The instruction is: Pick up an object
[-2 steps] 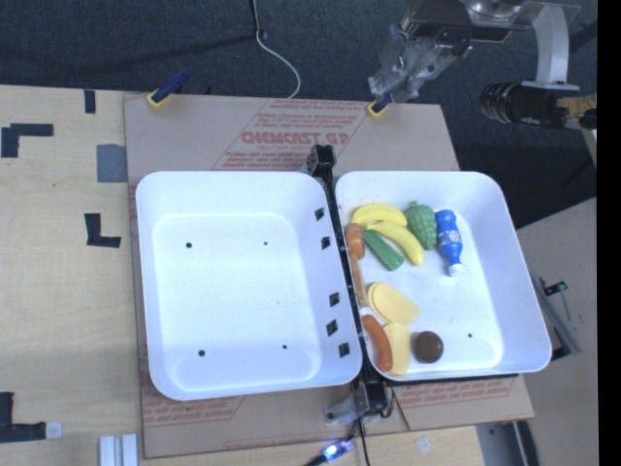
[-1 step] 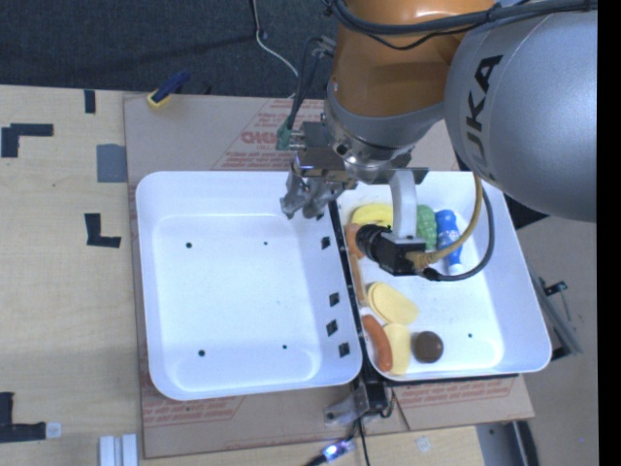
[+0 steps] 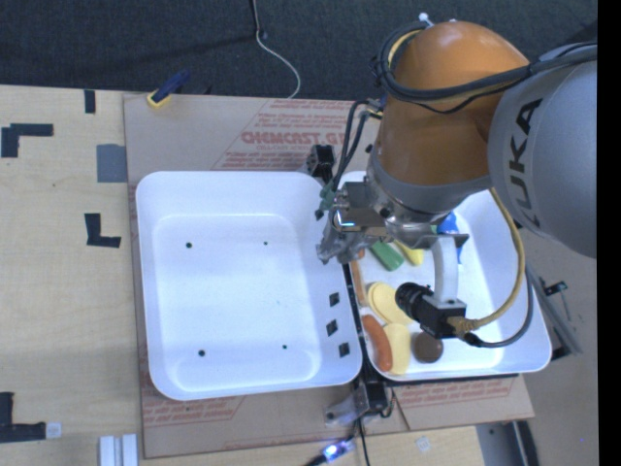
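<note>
Bins: two, the left bin (image 3: 233, 289) and the right bin (image 3: 505, 348), side by side.
Arm: one (image 3: 456, 115), over the right bin's near-left part.
Gripper: one (image 3: 342, 233), at the right bin's left rim; cannot tell its state.
Objects in right bin: one green piece (image 3: 388, 255), one yellow piece (image 3: 381, 301), one orange piece (image 3: 376, 338), one brown ball (image 3: 427, 348), one blue piece (image 3: 447, 225).

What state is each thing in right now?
Arm: reaching over the right bin.
Hand: low over the right bin's left edge.
Right bin: holds several small items.
Orange piece: lying in the right bin.
Green piece: lying in the right bin.
</note>
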Robot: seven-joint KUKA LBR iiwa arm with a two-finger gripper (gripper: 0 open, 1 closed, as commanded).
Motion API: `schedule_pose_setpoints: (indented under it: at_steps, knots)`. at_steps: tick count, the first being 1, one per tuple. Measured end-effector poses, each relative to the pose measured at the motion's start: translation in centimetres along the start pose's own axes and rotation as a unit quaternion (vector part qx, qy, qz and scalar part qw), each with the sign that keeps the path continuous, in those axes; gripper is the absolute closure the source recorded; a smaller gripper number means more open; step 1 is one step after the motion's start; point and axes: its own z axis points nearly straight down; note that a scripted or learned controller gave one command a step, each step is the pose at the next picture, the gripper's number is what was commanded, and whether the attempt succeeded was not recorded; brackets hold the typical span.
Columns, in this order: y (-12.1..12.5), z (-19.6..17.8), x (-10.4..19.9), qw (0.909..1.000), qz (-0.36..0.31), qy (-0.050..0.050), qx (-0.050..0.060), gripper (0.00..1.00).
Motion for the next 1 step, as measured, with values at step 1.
schedule_pose_setpoints:
  at_steps: [1]
  knots:
    - [0.24,-0.27,0.29,1.0,-0.002,0.001,-0.004,0.0]
